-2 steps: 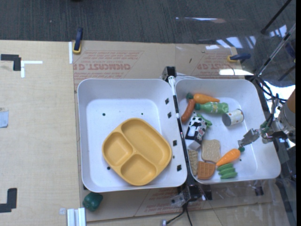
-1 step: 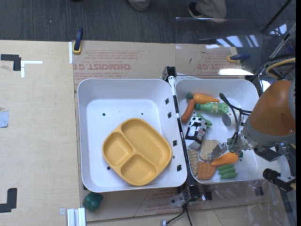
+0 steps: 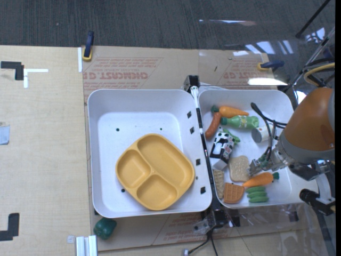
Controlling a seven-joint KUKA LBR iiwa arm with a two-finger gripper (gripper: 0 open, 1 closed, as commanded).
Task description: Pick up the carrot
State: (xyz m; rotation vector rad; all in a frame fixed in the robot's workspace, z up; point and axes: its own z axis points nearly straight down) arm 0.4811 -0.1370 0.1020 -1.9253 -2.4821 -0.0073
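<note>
Three carrots [image 3: 259, 180], toast [image 3: 240, 168] beside tool [image 3: 261, 164]

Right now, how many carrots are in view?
3. One carrot lies at the right bin's far edge, a second carrot slants just below it, and a third carrot lies by the gripper. Others may be hidden under the arm.

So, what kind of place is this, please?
Probably a robot lab test bench: two white bins clamped on cardboard, toy food such as a carrot and a yellow divided plate, and a robot arm.
</note>
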